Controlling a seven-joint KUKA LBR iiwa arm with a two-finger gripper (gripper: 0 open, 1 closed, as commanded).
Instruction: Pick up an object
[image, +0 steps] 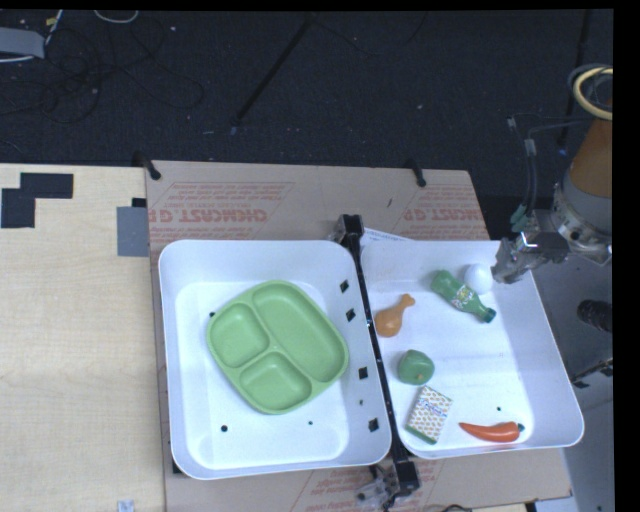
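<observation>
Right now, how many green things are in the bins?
3: the divided plate in the left bin; the green bottle and round green fruit in the right bin.

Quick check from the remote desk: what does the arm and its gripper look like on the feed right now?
The arm enters at the right edge: a grey body with an orange band above the wrist and a yellowish ring at the top. Thin dark cables run down beside it. The gripper is small, metallic grey with dark parts, near the right bin's upper corner.

Hand hovers beside white ball and green bottle
</observation>
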